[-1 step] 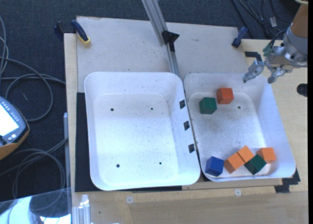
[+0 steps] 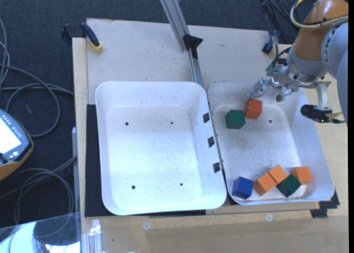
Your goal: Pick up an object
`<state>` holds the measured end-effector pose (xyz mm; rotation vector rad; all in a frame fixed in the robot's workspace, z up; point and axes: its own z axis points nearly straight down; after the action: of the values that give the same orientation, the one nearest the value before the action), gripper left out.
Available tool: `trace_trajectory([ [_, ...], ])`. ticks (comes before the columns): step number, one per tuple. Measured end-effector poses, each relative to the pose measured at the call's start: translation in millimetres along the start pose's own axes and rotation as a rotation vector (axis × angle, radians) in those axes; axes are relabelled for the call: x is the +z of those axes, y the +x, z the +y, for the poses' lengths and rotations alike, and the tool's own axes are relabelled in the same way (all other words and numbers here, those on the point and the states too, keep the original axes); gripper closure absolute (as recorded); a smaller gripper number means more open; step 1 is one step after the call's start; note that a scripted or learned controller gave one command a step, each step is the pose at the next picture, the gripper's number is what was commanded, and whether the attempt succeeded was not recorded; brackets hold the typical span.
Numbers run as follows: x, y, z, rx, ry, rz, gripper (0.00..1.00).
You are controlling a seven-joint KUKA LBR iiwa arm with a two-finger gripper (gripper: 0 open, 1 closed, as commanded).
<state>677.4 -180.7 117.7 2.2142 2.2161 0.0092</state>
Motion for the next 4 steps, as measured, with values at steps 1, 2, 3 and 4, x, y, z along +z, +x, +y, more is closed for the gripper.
trace_trajectory([
  [1,15,38,-36,-0.002,0.008,0.003,0.00],
  [2,17,42,-76,0.002,0.014,0.003,0.00],
  [3,6,42,-73,0.001,0.009,0.004,1.00],
  [4,-88,128,-82,-0.008,0.002,0.005,1.00],
])
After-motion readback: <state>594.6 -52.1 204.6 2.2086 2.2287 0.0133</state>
